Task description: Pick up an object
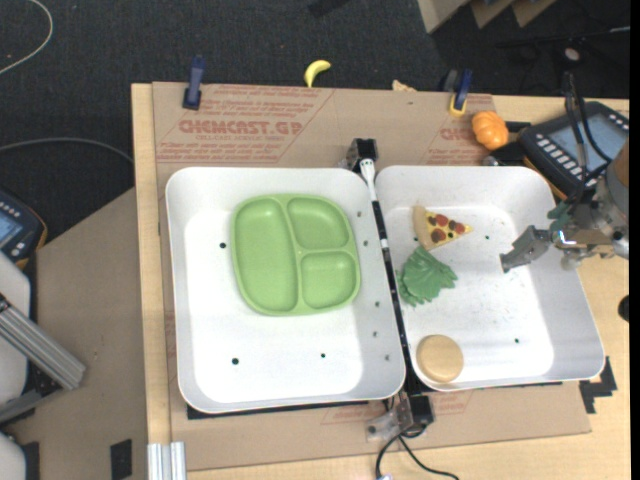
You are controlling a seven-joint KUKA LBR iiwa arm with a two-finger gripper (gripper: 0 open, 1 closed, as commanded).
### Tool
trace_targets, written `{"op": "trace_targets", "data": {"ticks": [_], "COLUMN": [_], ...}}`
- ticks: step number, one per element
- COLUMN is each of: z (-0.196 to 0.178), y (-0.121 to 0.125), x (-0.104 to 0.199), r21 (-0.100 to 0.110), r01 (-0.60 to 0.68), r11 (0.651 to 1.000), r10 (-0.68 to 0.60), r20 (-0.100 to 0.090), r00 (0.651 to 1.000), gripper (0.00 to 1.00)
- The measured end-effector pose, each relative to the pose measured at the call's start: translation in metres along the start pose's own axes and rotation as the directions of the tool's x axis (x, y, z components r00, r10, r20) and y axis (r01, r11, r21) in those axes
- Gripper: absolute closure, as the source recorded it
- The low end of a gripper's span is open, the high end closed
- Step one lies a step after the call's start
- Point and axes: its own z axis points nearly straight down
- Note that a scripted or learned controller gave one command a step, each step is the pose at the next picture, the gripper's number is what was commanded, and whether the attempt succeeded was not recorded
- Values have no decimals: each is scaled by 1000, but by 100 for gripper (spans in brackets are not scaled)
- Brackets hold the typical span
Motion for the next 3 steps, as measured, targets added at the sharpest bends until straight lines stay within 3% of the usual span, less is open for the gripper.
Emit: {"op": "trace_targets", "data": {"ticks": [1, 2, 3], "z": [-119, 29, 70], "y": [-14, -21, -19], "x": [116, 133, 142], "r21": [-14, 17, 8], "r01": [13, 0, -1], "r11": [1000, 1000, 1000], "r10": [-13, 0, 1], "r20": [-2, -2, -2], "r00": [1000, 1000, 1000], "gripper": [0, 0, 0]}}
